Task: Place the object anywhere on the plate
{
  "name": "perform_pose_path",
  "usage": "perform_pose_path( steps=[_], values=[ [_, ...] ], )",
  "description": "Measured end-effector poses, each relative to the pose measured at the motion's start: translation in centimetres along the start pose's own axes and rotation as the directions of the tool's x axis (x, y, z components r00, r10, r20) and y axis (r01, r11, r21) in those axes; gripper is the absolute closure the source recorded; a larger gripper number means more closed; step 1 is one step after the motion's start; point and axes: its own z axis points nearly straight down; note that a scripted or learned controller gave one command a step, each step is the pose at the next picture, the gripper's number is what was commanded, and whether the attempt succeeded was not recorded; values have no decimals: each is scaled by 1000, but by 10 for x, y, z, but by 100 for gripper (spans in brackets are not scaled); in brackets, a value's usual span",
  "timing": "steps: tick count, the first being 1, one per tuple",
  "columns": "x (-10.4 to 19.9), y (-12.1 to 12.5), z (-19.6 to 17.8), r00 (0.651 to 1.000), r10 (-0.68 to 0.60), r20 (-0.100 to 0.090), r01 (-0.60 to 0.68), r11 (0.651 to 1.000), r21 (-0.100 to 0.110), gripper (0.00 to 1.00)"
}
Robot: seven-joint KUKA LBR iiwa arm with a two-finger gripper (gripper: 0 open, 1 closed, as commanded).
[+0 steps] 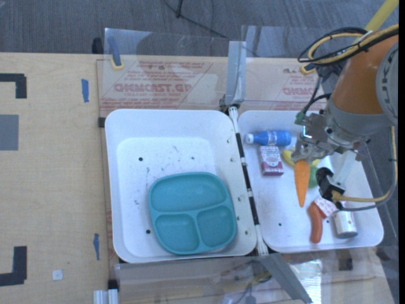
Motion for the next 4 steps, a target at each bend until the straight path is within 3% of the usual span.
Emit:
perform_pose_path(
  steps=[1,2,3,4],
  values=[
    [66,-42,15,955,-295,-1,295,955,0,100],
    [54,-77,-25,988,-153,0,153,988,-2,100],
    [56,-97,30,998,56,0,-56,998,3,100],
    [121,-100,-109,999,-33,2,33,999,-2,100]
  ],
)
